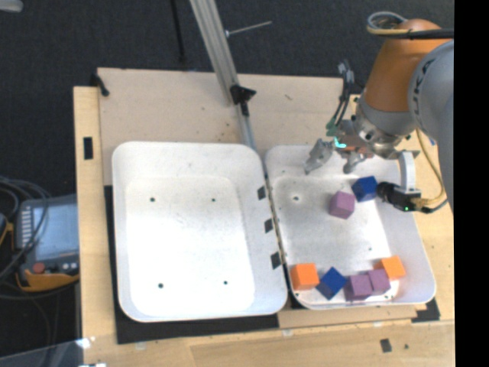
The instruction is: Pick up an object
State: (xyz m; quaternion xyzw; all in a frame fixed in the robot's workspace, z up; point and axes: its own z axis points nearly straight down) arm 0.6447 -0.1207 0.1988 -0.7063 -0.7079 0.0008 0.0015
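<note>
In the camera view, the claw hangs spread apart and holding nothing at the right bin's 12 o'clock edge. That bin contains seven blocks: three purple, two blue, two orange, five of them clustered toward 6 o'clock.
</note>
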